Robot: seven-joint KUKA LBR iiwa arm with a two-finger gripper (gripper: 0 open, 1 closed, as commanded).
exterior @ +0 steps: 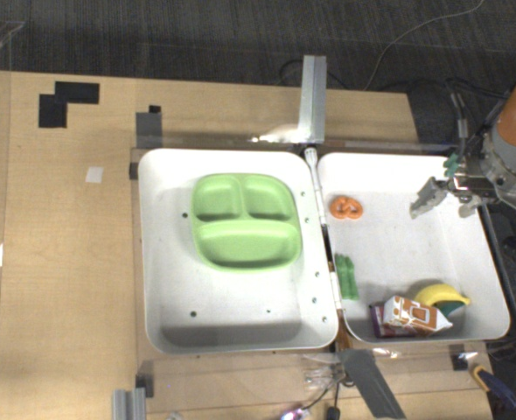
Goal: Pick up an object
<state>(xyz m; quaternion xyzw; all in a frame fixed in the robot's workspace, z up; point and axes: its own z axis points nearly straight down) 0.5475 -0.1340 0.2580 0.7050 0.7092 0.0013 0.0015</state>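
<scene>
The right bin (468, 261) holds a small orange ring-shaped toy (346, 207) near its far left corner. A green block (345, 276) lies along its left wall, and a yellow banana (443, 297) rests beside a brown and white carton (411, 315) at the near edge. My gripper (445, 203) hovers over the far right part of this bin. It is open, with nothing between its fingers, and it stands apart from every object, to the right of the orange toy.
A green divided plate (243, 220) lies in the left bin (166, 261). A metal post (314, 99) stands behind the wall shared by the bins. Wooden benchtop (57, 252) stretches to the left.
</scene>
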